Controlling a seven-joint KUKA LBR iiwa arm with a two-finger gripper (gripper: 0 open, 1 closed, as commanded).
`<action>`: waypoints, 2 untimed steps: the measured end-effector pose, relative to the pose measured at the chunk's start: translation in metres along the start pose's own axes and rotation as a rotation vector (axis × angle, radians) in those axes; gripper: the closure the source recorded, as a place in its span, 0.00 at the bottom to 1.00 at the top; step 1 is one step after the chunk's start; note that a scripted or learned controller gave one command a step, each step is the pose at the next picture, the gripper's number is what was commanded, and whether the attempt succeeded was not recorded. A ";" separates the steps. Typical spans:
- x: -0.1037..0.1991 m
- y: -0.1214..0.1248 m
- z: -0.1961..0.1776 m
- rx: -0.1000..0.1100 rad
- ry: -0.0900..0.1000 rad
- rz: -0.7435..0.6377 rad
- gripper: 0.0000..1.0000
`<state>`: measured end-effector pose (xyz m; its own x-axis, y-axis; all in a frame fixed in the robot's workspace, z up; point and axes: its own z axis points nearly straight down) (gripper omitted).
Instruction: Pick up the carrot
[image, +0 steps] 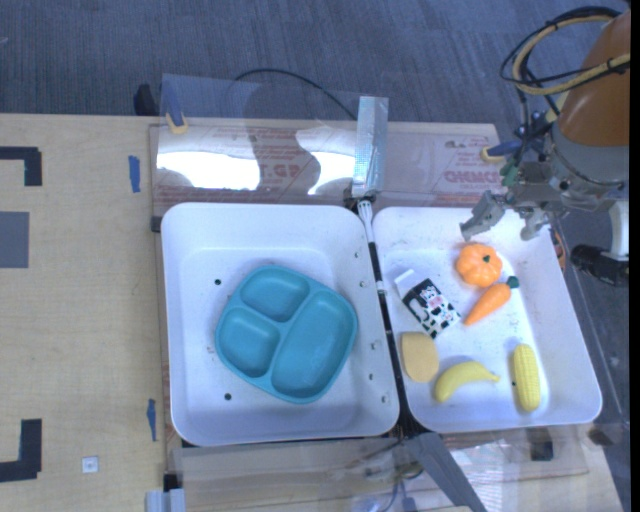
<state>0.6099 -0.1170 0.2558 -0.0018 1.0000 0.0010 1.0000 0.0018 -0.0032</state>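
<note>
Camera view shows the carrot (487, 302) just below the orange pumpkin (479, 265). Above the pumpkin, the gripper (508, 219) hangs spread, grasping nothing

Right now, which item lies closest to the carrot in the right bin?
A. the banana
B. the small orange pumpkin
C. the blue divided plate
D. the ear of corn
B. The carrot lies just below and right of the small orange pumpkin, nearly touching it; the banana and corn lie farther down the right bin, and the blue divided plate sits in the left bin.
</note>
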 end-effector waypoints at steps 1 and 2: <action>-0.073 -0.041 0.124 0.011 0.000 -0.057 0.00; -0.068 -0.022 0.169 -0.002 0.001 -0.257 0.00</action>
<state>0.5874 -0.1845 0.0866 -0.2559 0.9667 0.0020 0.9667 0.2559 -0.0004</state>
